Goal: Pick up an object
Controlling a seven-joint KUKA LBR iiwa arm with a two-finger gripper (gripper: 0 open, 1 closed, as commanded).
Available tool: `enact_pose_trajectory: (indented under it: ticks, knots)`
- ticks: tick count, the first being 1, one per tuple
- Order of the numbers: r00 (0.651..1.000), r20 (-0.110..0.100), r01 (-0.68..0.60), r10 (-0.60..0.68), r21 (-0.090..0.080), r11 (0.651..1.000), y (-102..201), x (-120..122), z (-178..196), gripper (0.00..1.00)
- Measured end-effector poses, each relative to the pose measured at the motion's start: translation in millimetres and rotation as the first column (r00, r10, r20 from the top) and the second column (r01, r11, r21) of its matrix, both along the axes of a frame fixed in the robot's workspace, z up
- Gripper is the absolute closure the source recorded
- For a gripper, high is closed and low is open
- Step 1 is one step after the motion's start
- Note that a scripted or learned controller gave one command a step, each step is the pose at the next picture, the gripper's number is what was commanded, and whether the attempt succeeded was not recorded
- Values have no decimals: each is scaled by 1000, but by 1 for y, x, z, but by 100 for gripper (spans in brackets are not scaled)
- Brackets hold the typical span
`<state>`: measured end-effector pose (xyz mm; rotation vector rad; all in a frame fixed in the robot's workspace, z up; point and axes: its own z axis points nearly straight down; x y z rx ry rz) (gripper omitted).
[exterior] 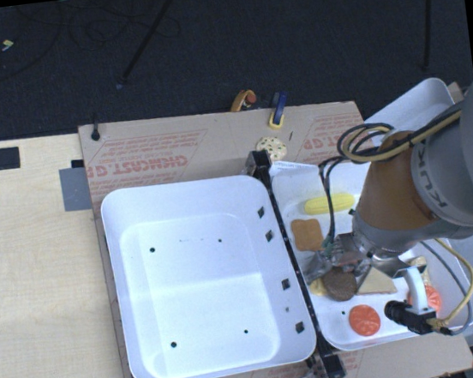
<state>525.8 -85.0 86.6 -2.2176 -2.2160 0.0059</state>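
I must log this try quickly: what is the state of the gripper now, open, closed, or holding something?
Gripper: cannot be told; it is low in the right bin, over the small items there.

A pale wooden worktop [32, 280] carries a brown cardboard sheet [171, 153] printed with red letters. Beyond its far edge lies dark carpeted floor [200, 42], crossed by thin black cables [143, 36].

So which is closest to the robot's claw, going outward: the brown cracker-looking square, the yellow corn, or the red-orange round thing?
Measured from the gripper in the right bin:
1. The brown square, just up and left of it.
2. The yellow corn, farther up, toward the bin's far end.
3. The red-orange round piece, down by the near edge; only slightly farther than the corn, nearly too close to call.
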Motion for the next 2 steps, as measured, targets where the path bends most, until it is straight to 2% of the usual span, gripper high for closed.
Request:
enact_pose_trajectory:
  ticks: [1,2]
  knots:
    - [1000,5,7,-7,-1,1000,-2,3,12,100]
    - [1000,4,1,-1,0,1000,-9,7,1,100]
